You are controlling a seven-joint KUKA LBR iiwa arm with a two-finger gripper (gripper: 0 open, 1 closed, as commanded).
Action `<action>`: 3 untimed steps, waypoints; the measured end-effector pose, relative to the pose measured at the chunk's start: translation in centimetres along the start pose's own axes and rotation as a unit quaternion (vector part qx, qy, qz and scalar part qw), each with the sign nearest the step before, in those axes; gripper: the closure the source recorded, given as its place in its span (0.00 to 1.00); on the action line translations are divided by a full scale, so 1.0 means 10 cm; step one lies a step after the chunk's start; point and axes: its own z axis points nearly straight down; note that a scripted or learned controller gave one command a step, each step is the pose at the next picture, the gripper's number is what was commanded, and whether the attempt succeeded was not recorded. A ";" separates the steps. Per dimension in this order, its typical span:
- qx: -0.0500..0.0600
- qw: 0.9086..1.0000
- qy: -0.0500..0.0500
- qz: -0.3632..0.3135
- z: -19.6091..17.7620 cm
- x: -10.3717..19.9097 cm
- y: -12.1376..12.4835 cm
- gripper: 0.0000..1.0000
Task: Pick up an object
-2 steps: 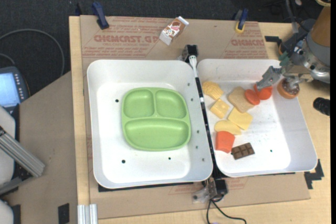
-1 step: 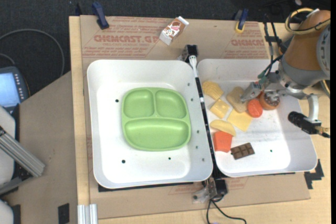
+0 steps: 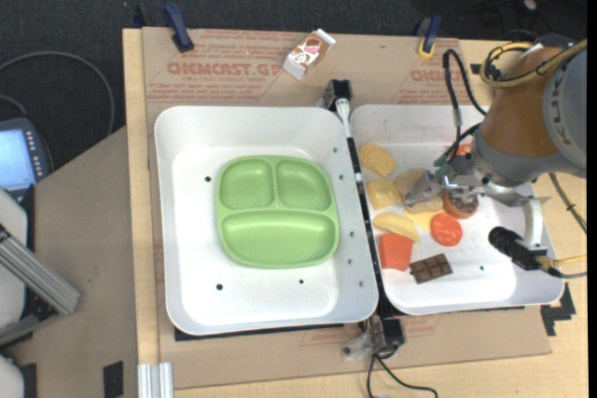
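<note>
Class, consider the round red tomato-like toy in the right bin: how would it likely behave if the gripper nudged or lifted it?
The red tomato-like toy looks rounded, so a nudge would probably roll it toward the brown chocolate-like block. Its glossy surface suggests that it might slip between the fingers. It looks like small play food, so it is probably light.

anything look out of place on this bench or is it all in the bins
One thing: a small carton lies tilted on the bare bench board behind the left bin, outside both bins. The toy foods sit in the right bin.
</note>
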 end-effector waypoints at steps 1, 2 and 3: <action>0.000 1.000 0.001 0.001 -0.01 -0.26 -0.30 0.00; -0.001 1.000 -0.002 0.001 0.00 0.13 -0.79 0.00; -0.001 1.000 -0.001 -0.002 0.01 0.41 -0.09 0.00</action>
